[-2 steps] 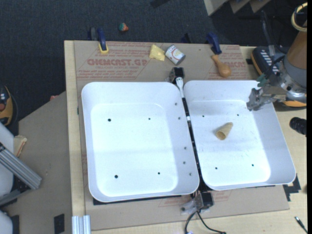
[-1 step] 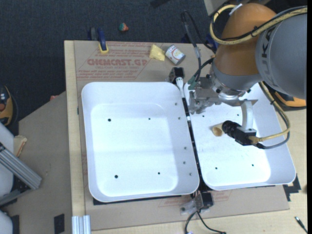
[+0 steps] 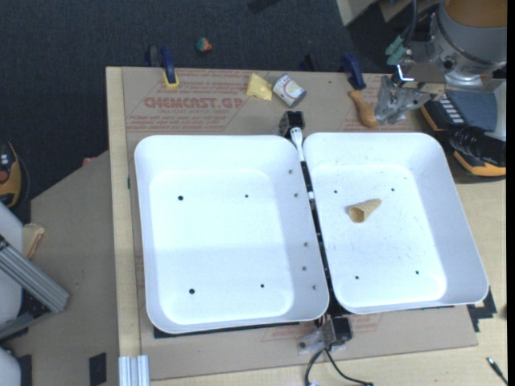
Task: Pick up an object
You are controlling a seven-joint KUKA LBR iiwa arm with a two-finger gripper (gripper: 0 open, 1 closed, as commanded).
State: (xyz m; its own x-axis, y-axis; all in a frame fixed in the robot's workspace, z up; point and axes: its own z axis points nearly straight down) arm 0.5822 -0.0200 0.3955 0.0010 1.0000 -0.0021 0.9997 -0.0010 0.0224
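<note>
A small tan, cone-shaped object (image 3: 363, 209) lies alone near the middle of the right white bin (image 3: 451, 215). My gripper (image 3: 393, 108) hangs at the top right, above the bench just beyond that bin's far edge, well away from the tan object. Its metal fingers point down beside an orange piece on the board. The grey arm with its orange band (image 3: 479, 6) rises behind it.
The left white bin (image 3: 153, 215) sits beside the right one, with a black clamp (image 3: 294, 124) at the seam. Beyond the bins lie a yellow scrap (image 3: 259, 88), a small white box (image 3: 289, 90), blue clamps (image 3: 168, 64) and an orange piece (image 3: 363, 109).
</note>
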